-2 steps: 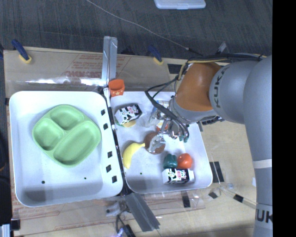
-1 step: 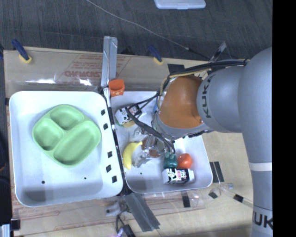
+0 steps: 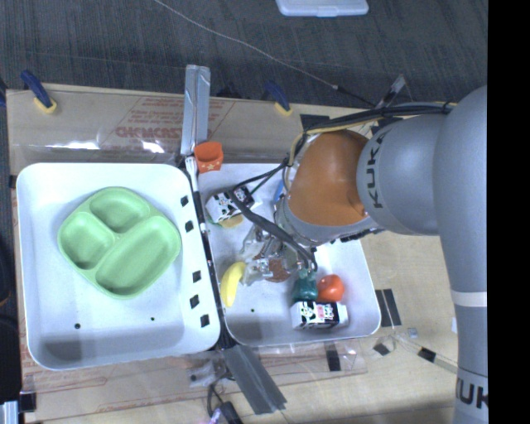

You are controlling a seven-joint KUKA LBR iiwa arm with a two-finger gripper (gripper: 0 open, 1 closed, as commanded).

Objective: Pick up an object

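You're watching the gripper (image 3: 267, 258) hanging low in the right bin (image 3: 364, 273) beside the banana (image 3: 231, 284), can't tell its state, so it's risking nudging the banana aside

Dark grey ribbed carpet floor (image 3: 124, 37) across top of frame. Thin pale cable (image 3: 248, 45) trails over it. White flat object (image 3: 321, 7) at top edge, cut off. Light wood surface (image 3: 406, 257) below. Blue clamps (image 3: 38, 91) at upper left and upper centre edge. Even, soft light.
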